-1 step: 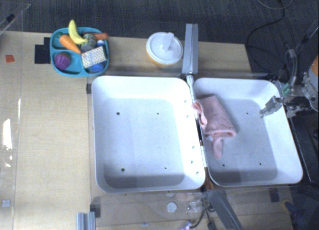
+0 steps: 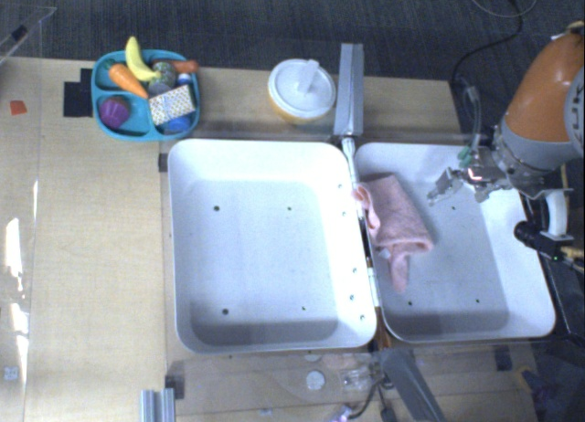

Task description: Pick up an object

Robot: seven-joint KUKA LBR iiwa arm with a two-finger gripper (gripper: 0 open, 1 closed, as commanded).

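A crumpled pink cloth point(image 2: 397, 221) lies in the right bin point(image 2: 494, 311), against the bin's left wall, with one corner trailing toward the front. My gripper point(image 2: 464, 180) hangs over the far part of the same bin, to the right of the cloth and a little behind it, not touching it. Its fingers stand open and hold nothing. The grey arm with its orange band point(image 2: 547, 91) comes in from the right edge.
The left bin point(image 2: 183, 256) sits beside the right one, separated by a thin rim. Behind the bins are a blue divided tray point(image 2: 101, 123) of toy food, a white lidded bowl point(image 2: 302, 89) and an upright metal bar point(image 2: 348, 91). Cables run at the right.
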